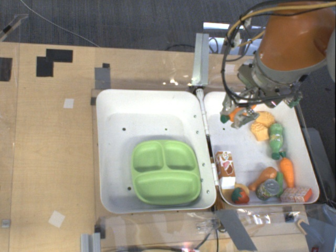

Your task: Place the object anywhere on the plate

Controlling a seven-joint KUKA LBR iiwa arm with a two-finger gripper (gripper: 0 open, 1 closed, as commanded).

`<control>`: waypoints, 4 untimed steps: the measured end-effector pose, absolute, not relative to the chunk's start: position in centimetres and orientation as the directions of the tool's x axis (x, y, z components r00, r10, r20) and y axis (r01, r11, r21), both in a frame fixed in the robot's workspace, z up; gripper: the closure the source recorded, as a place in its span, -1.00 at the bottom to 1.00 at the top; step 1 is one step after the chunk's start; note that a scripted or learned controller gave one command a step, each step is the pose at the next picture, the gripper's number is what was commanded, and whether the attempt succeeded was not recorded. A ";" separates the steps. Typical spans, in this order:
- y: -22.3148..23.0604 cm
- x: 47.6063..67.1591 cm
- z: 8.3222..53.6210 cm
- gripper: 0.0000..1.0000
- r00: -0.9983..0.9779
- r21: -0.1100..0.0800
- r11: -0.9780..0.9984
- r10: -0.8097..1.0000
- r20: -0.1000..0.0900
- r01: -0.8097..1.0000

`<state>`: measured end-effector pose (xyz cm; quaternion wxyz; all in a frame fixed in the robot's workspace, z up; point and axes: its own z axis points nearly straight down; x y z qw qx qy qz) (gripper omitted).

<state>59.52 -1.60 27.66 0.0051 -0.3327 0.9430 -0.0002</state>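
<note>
Grey metal claw [239,114], an orange-and-green bit showing at its tips. Far to its lower left, plain lime-green plate [166,171] in a white bin [115,140]. Just right of it, yellow piece [261,125]; beyond, green bottle [276,139], orange carrot [286,172]. Below it, red-and-white patterned carton [225,167], red strawberry [241,195]. Pale wood surface [47,151] with black squares.

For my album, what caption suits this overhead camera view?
Robot arm's gripper poised over a bin of toy food, beside an unfilled green plate in the left bin.
</note>
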 end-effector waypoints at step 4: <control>4.5 56.8 33.5 1.00 0.193 -0.012 -0.193 -0.981 -0.002 -0.981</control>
